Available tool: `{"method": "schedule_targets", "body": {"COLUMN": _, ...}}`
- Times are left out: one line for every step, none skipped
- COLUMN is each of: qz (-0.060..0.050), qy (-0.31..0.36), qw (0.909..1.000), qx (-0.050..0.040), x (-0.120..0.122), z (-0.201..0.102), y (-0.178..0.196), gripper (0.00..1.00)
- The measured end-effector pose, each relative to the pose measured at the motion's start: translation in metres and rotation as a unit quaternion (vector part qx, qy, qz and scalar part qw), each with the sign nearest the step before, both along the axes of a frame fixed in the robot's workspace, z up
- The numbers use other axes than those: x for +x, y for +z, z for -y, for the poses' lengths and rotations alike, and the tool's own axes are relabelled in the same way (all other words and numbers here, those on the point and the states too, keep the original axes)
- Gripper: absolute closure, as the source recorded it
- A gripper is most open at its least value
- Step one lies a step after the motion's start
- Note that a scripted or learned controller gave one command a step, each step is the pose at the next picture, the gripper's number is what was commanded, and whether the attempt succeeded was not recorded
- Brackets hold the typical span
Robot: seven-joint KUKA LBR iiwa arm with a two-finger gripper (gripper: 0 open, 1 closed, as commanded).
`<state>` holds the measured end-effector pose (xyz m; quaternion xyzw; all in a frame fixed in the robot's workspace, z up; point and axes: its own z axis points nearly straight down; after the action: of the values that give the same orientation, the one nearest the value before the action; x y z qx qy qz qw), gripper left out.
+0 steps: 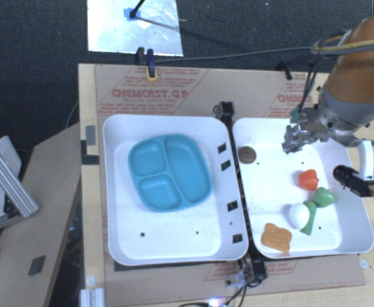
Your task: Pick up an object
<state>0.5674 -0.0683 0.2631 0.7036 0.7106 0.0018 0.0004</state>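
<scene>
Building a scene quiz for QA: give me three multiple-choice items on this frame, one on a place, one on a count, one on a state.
1. Where does the blue divided plate lie?
A. left bin
B. right bin
C. on the cardboard outside the bins

2. How many compartments does the plate have?
A. two
B. three
C. five

3. How is the pincer placed?
A. over the right bin, above its upper part
B. pressed on the plate
C. over the left bin

Answers:
1 A, the plate sits inside the left bin.
2 B, its ridges split it into three wells.
3 A, it hangs above the right bin, apart from the red object and the brown disc.
</scene>
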Motion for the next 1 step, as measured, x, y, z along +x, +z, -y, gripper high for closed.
{"method": "schedule_targets", "body": {"qz": 0.0, "qy": 0.0, "qw": 1.0, "qx": 0.0, "x": 0.0118, "z": -0.0536, "y": 0.0014, "gripper": 1.0}}
